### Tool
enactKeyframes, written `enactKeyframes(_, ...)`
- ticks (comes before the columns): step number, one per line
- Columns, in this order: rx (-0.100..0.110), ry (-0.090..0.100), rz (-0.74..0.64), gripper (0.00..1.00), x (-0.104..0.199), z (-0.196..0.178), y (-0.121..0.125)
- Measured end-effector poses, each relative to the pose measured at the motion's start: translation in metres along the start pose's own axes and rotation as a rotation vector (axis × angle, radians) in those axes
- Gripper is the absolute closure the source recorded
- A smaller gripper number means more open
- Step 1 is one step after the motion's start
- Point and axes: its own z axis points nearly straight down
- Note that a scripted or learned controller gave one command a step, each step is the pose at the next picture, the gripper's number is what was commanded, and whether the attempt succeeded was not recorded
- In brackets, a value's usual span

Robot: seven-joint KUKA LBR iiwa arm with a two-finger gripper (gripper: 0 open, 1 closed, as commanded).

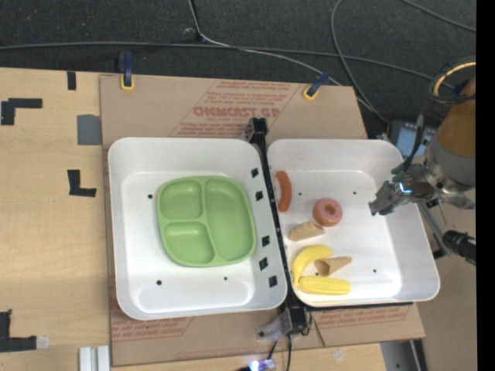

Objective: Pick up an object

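One sausage (284,189), one doughnut (328,212), one banana (308,259), one corn cob (325,286).

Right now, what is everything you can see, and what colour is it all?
bins: two, white, side by side on the bench
plate: one, green, with three sections, in the left bin
sausage: one, red-orange, right bin, by the divider
donut: one, pink, middle of the right bin
bread: one, tan, below the donut
banana: one, yellow, right bin, near front
cone: one, tan, beside the banana
corn: one, yellow, at the front wall
clamps: two, yellow and blue, on the board's back edge
gripper: one, dark, over the right bin's right side
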Motion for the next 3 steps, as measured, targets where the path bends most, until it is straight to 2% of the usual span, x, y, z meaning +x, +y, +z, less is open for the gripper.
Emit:
enactKeyframes(2,0.006,0.003,-0.005,1.0,0.105,0.019,0.019)
enactKeyframes(3,0.005,0.003,-0.005,1.0,0.159,0.009,0.041)
